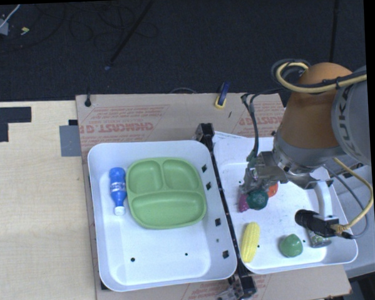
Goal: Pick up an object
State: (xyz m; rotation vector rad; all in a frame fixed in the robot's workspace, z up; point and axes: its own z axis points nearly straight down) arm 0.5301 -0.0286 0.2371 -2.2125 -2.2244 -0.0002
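The grey arm's gripper (pixel 257 185) hangs low in the right white bin (pixel 343 257), just over a dark green round object (pixel 258 200) and a purple piece (pixel 243 203); how wide it is I cannot tell. At 6 o'clock from it lie a yellow corn cob (pixel 250 241) and a green ball (pixel 291 245). The left white bin (pixel 156 270) holds 1 green divided plate (pixel 166 192) and 1 blue bottle (pixel 117 190).

The arm (pixel 336 116) is showing a broad orange band (pixel 311 108) sitting above a grey wrist, with dark letters running along the grey shell at the right. Yellow cables (pixel 288 69) are looping over the top of the band, and black cables (pixel 254 127) are trailing down its left side toward the dark metal gripper (pixel 257 179).
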